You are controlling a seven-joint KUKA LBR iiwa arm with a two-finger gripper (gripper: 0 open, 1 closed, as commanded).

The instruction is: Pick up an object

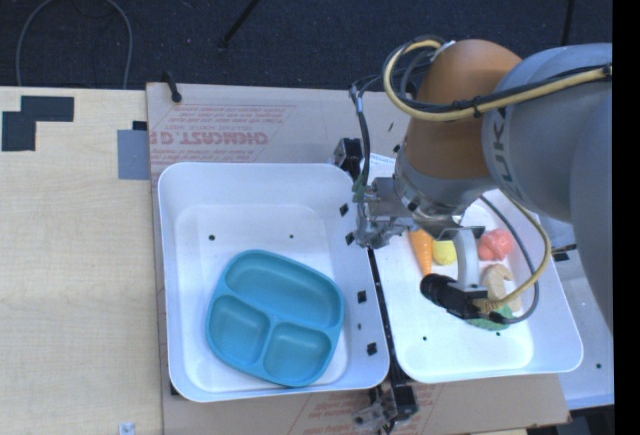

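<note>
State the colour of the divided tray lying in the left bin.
The divided tray is light blue, seen plainly in the camera view.

A pale wood worktop [70,253] carries a flattened cardboard sheet [230,128] printed with red lettering, and on that sheet two shallow white bins sit side by side, the left bin [190,193] touching the right bin [555,348] along their inner rims.

Smooth plastic blue divided tray [275,316] lies in a glossy white plastic bin [180,213]; the worktop [70,263] is pale matt wood.
</note>
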